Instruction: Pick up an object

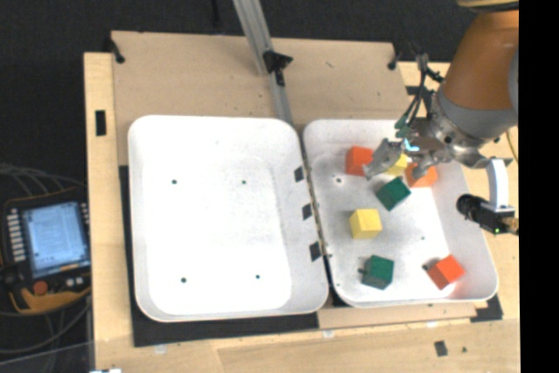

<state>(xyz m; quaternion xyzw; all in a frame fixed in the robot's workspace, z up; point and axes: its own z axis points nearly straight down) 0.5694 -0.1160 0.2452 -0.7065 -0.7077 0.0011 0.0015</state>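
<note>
Hand: the hand (400,160) hangs low over the right bin (336,288), fingers spread, nothing between them.
Nearest block: a green block (393,192) just below the hand and toward the camera, tilted.
Beside it: an orange block (359,160) to the view's left, a yellow piece (401,162) under the fingers.
Farther: left bin (140,214), well apart.

Left bin open, right bin crowded

I see blocks packed round my pincer (403,163); the yellow block (365,223) stands apart with room around it.
</note>
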